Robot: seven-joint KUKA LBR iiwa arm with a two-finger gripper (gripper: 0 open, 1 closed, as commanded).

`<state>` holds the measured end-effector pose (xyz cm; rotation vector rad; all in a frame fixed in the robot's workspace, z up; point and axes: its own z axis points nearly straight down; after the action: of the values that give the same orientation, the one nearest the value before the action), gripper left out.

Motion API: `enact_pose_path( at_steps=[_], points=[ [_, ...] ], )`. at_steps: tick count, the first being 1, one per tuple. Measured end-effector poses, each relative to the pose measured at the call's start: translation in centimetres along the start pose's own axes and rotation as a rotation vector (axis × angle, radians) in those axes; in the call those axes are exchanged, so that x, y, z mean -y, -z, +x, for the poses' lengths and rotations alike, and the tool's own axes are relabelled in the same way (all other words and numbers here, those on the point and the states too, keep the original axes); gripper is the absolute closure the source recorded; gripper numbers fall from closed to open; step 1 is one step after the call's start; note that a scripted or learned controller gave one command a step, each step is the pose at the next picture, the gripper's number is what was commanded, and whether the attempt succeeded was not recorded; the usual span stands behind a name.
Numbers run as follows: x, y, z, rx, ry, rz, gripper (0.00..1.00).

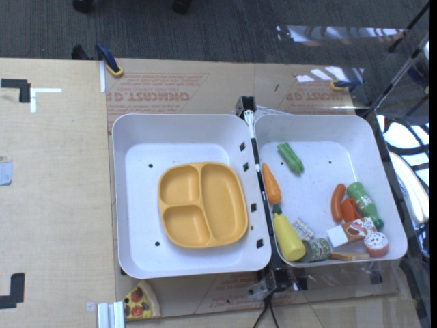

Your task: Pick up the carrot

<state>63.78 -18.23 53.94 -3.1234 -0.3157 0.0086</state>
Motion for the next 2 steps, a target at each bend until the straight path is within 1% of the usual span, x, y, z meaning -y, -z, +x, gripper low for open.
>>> enact_pose_path(
  at_steps=[2],
  points=[
    [-2.9, 0.0, -0.3, 0.0, -0.002, -0.001, 0.0]
  ],
)
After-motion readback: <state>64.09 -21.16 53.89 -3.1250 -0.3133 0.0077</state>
